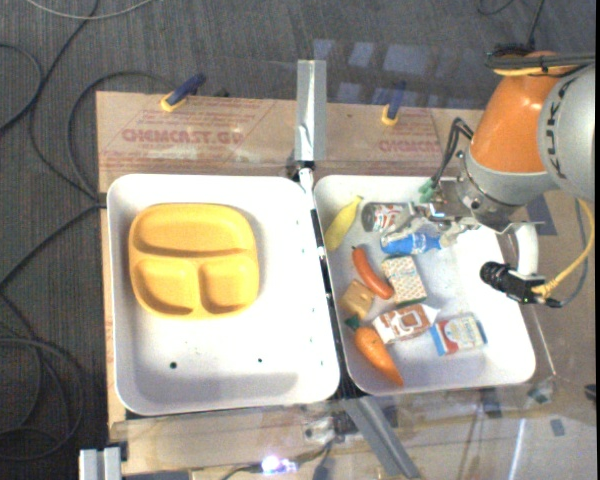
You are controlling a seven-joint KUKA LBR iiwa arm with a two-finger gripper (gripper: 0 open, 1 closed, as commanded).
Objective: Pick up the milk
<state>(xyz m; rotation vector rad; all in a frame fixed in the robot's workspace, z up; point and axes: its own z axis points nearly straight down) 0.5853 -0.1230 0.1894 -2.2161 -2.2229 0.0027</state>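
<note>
You'll find the milk (459, 333), a small blue and white carton, lying in the right bin (515, 368), just right of the red and white carton (401, 324) and well below the jaws (442, 211). They hover over the can (385, 215) and blue bottle (412, 240); you cannot tell whether they are spread.

We see the KUKA arm (540, 118): a rounded orange band (515, 118) above a grey wrist, part of the maker's dark lettering on its grey shell, a yellow cable (570, 268) looping to a black fitting (505, 278), and dark wires running to its metal hand (442, 208)
</note>
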